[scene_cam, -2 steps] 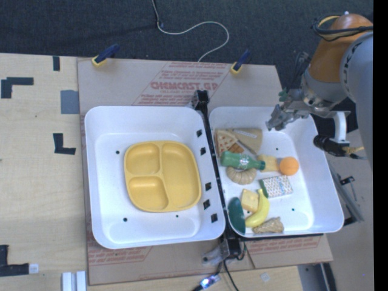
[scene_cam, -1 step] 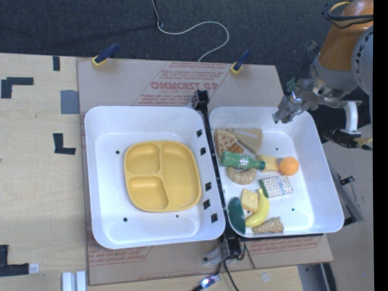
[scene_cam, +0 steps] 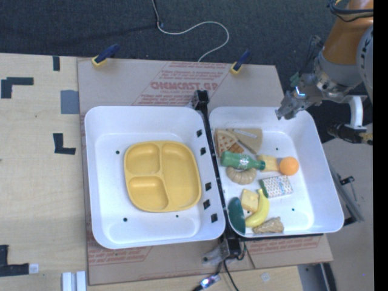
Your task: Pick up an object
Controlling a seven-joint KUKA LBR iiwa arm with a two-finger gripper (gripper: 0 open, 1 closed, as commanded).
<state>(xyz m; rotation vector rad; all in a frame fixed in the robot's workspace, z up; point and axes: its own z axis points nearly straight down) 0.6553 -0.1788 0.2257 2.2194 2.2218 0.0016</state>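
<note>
My gripper [scene_cam: 287, 110]: poised over the right bin's [scene_cam: 315, 162] far rim at about one o'clock, above the bin, nothing between the fingers; whether they are apart or together I cannot tell.
Why here: my guess is a staging spot, high and off to the side, so the pile below is unobstructed.
Candidates: green bottle [scene_cam: 242, 160] at bin centre, lying on its side; orange ball [scene_cam: 289, 165] just beside its cap at three o'clock; banana [scene_cam: 261, 210] toward six o'clock.
Crowding: waffle [scene_cam: 227, 142] and bread wedge [scene_cam: 250, 137] touch above the bottle; small printed box [scene_cam: 277, 186] sits between ball and banana. Tight cluster, few free sides.
Easiest take: the ball, I judge, with open floor on its right.
Left bin [scene_cam: 103, 162]: holds a yellow divided plate [scene_cam: 162, 176], well apart from me.
</note>
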